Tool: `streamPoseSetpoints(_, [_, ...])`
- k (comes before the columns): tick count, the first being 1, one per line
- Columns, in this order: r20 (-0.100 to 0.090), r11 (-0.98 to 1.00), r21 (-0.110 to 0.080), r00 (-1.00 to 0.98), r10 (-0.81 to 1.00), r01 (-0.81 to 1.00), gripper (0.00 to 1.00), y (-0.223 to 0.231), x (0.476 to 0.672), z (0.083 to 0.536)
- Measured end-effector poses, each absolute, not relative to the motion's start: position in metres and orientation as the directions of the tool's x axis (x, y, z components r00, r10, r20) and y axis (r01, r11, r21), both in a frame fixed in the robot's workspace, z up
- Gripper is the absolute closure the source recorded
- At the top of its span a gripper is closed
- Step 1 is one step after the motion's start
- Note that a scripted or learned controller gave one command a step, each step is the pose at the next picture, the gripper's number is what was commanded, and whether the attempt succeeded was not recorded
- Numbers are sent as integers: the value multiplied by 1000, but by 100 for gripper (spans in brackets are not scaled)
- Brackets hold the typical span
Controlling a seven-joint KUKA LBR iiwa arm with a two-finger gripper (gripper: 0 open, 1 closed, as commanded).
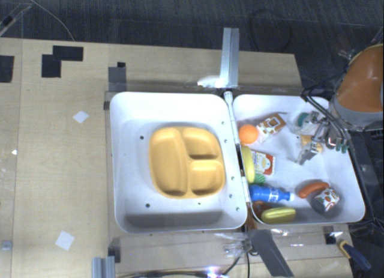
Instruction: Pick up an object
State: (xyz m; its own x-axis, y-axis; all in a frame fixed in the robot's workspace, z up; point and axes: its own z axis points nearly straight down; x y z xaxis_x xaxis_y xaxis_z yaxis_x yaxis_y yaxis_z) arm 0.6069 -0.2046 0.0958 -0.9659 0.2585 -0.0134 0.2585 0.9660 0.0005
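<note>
My pincer (307, 151) hangs over the right bin (354, 214), above bare floor, with nothing in it that I can see; its spread I cannot tell. The nearest pick is the sausage (313, 188), just below. I should centre over it and come down straight.

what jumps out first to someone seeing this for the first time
The big yellow divided tray lies alone in the left bin and draws the eye first. Next comes the clutter in the right bin: an orange ball near the divider, a blue bottle and a yellow-green piece along the front. The claw hangs over that bin's right half, with nothing visibly between its fingers.
</note>
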Motion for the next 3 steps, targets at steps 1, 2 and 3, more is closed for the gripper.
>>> streamPoseSetpoints(1, [-9, 809, 4, -809, 587, 587, 0, -205, 608, 106])
streamPoseSetpoints(2, [-18, 890, 4, -890, 456, 456, 0, -198, 639, 216])
streamPoseSetpoints(3, [-10, 943, 1, -943, 333, 333, 0, -206, 579, 208])
